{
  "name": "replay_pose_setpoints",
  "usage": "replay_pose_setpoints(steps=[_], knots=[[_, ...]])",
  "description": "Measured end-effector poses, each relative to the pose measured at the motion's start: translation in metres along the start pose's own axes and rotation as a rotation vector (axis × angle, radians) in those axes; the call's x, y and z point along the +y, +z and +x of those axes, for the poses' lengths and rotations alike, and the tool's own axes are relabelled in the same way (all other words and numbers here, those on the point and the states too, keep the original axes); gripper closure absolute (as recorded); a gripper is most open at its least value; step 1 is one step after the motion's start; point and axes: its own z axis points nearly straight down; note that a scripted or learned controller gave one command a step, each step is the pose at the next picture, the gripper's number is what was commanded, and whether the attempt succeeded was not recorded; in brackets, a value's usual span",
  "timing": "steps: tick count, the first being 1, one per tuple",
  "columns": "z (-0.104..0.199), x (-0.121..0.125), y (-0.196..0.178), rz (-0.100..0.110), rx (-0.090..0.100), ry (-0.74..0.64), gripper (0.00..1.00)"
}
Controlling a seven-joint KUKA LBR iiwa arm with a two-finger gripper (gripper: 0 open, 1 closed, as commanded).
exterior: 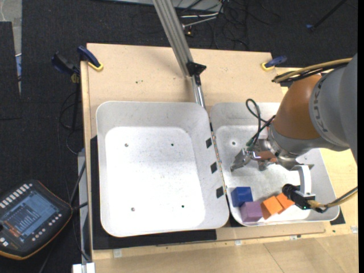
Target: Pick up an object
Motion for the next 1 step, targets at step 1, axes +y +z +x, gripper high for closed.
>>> replay_pose_setpoints(steps=[1], knots=[[-0.0004, 0.0018, -0.0136, -0.007, -0.001, 0.0, 1.0]])
